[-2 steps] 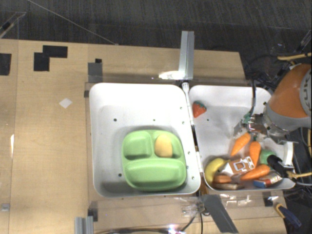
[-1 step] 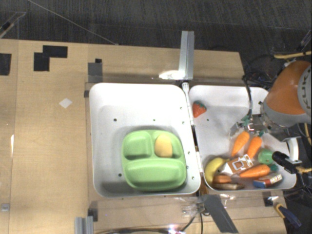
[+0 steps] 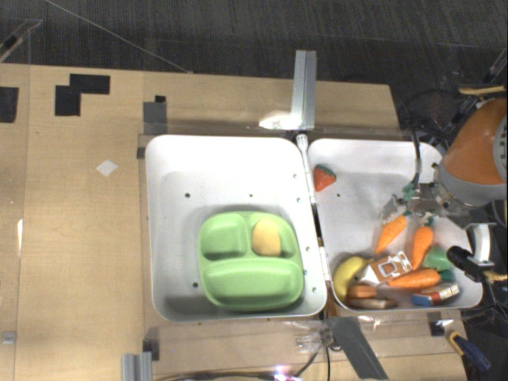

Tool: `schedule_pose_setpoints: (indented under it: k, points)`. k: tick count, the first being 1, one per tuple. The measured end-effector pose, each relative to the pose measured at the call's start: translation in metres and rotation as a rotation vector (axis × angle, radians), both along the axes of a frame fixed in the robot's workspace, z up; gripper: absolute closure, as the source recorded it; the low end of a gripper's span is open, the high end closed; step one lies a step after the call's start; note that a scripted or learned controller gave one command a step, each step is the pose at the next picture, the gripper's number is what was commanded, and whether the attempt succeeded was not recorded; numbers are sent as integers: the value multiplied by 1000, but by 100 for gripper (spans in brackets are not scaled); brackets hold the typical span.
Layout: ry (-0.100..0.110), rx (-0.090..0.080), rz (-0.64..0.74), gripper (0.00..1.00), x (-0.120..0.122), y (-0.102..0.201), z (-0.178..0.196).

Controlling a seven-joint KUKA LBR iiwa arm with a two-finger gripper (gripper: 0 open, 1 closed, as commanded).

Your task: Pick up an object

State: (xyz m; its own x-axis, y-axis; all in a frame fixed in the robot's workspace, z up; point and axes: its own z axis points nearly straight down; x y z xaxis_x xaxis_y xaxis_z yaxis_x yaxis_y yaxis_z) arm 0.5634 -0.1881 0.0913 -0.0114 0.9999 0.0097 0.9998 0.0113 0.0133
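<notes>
The gripper hangs over the right bin, and I cannot tell what it is doing. Right under it lie two carrots, with a third carrot a bit lower. Near that one sit a yellow banana and a small box. A red strawberry lies well away, at the far side. The left bin holds a green tray with a yellow lemon in one pocket.
</notes>
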Motion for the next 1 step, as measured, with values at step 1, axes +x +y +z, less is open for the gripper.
schedule_pose_setpoints:
  k: [1]
  points:
    - [-11,-12,-2,100,2,-5,13]
